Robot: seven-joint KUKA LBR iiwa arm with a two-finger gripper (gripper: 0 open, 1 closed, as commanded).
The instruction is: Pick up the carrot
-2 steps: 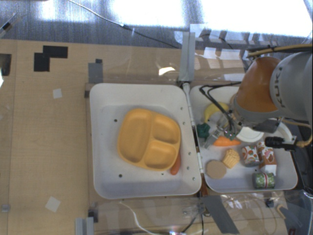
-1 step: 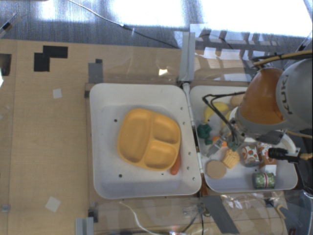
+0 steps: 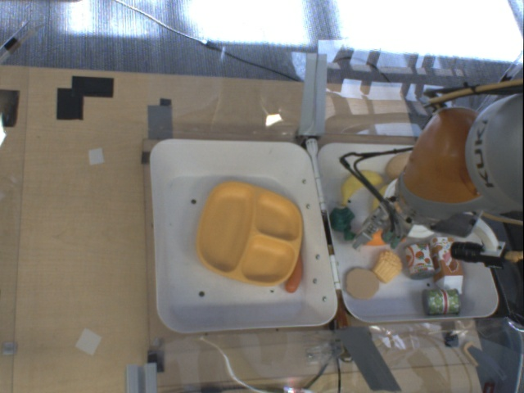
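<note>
Camera view shows a small orange carrot (image 3: 376, 237) under the tool (image 3: 378, 228).

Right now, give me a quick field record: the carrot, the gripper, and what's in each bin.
carrot: orange piece in the right bin, partly hidden by the gripper
gripper: low over the carrot; grasp not confirmed
left bin: yellow divided tray, orange sausage-like piece at the tray's edge
right bin extras: banana, broccoli, corn, round cookie, green can
</note>
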